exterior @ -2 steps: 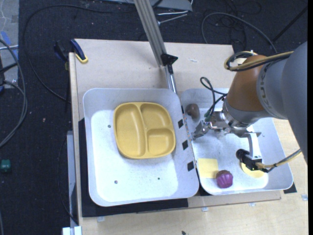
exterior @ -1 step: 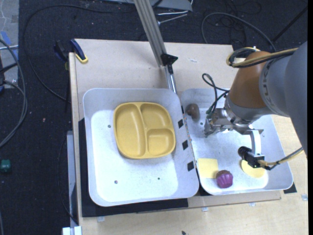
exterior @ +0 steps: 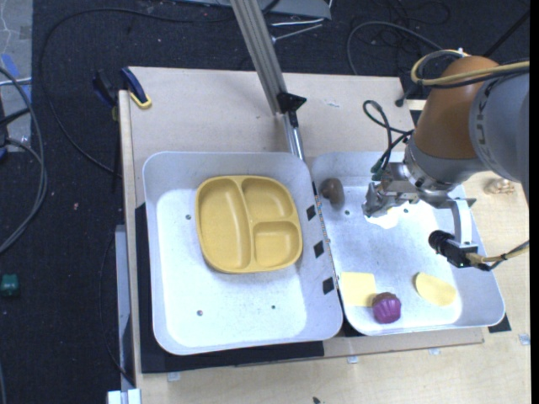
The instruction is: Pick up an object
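My gripper (exterior: 381,204) hangs over the upper middle of the right bin (exterior: 404,251), below the grey wrist and orange band. A small brown lump (exterior: 332,191) lies to its left near the bin's top left corner. Toward the bin's front lie a pale yellow square piece (exterior: 357,289), a purple berry-like object (exterior: 386,307) and a yellow oval piece (exterior: 435,289). Nothing shows between the gripper's fingers.
A yellow divided plate (exterior: 248,223) sits in the left bin (exterior: 219,310). A slanted metal pole (exterior: 261,45) rises from the bench behind the bins. Black cables loop beside the arm, and a black fitting (exterior: 450,247) hangs over the right bin's right side.
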You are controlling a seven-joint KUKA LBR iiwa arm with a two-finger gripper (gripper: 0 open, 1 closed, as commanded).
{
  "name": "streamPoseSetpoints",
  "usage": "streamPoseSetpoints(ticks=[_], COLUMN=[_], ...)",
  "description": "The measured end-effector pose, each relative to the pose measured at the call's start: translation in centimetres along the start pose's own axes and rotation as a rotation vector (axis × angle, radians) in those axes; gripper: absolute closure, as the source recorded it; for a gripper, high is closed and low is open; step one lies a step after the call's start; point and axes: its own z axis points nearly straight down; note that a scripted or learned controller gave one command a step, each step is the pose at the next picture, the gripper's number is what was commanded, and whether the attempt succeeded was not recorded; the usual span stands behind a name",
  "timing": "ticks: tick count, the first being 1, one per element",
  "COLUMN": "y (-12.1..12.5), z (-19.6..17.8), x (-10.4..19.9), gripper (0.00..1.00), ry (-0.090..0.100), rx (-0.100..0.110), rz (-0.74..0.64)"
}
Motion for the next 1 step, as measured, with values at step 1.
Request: streamPoseSetpoints(ticks=[1], y=[-0.23], z=[-4.87], x=[0.88], gripper=[1.0], ry=[0.0], rx=[-0.001], rz=[-0.002])
